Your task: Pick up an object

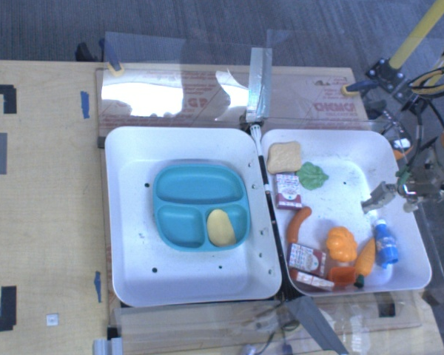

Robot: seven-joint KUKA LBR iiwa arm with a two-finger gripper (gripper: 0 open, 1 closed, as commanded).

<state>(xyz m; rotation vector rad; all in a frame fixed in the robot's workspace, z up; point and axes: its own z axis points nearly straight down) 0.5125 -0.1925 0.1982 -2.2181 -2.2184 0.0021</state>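
Two shallow white bins sit side by side on the desk (pixel 37 220). The left bin (pixel 126 272) holds a teal divided tray (pixel 196 187); a yellow potato-shaped piece (pixel 220 228) lies in the tray's lower right compartment, the only item in that bin.

The right bin (pixel 411 272) carries the clutter. A slice of toy bread (pixel 284 156) lies at its upper left, with a green leafy piece (pixel 311 175) just beside it to the right. Below the bread stands a small red-and-white carton (pixel 288 191); its print is too small to read. A red-orange sausage (pixel 297 225) runs slantwise below that. Toward the lower rim, a second red-and-white carton (pixel 305 259), an orange pepper-shaped piece (pixel 341 243), a carrot (pixel 365 256) and a blue bottle (pixel 385 244) crowd together, touching or nearly so.

The end effector (pixel 376 197) hangs over the right side of this bin, above the blue bottle and apart from the green piece; whether it is spread or closed cannot be told, and nothing is seen gripped in it.

Behind the bins lies a cardboard sheet (pixel 318 95) under clear film, bearing reddish print that is mirrored and unreadable. Blue tape strips (pixel 84 103) and black corner marks (pixel 6 98) dot the desk at left.
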